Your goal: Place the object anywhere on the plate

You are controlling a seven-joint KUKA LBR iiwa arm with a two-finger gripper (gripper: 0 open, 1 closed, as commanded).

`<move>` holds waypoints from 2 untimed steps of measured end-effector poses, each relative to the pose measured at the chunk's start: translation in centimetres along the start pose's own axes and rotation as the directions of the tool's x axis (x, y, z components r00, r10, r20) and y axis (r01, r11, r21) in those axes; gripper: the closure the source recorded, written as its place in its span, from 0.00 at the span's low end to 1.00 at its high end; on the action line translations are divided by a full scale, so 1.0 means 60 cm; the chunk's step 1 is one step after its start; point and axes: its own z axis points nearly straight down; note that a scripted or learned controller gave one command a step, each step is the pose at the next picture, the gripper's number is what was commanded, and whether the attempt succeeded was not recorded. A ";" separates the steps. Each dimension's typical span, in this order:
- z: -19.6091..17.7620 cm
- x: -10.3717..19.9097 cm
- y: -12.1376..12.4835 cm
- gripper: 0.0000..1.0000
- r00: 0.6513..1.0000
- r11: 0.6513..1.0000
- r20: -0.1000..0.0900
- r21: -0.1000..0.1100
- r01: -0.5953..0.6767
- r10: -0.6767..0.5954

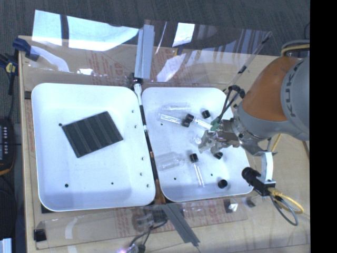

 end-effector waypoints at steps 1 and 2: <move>0.048 0.142 -0.022 1.00 0.982 0.982 0.000 0.002 0.186 -0.186; 0.009 0.316 -0.056 1.00 0.991 0.991 0.001 0.000 -0.135 0.135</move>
